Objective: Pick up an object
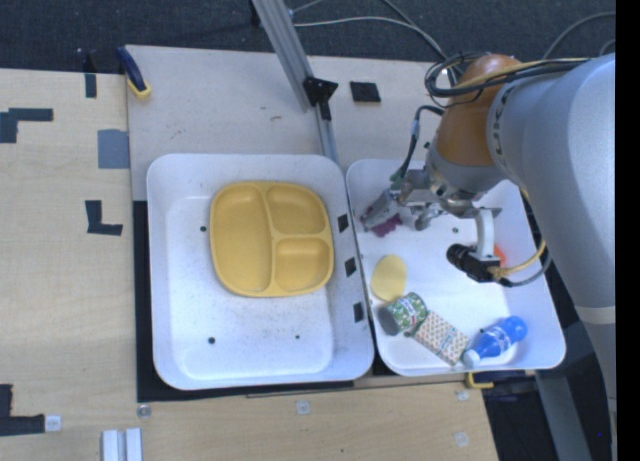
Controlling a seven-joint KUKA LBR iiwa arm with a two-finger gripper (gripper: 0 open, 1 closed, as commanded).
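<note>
Camera view: the grey arm reaches in from the right, its orange band above the wrist, and bends down over the right bin. The gripper sits low at the bin's upper left; whether it is open or closed I cannot tell. Below it lie a pale yellow disc, a green can, a patterned box and a blue bottle. The left bin holds a yellow tray.
</note>
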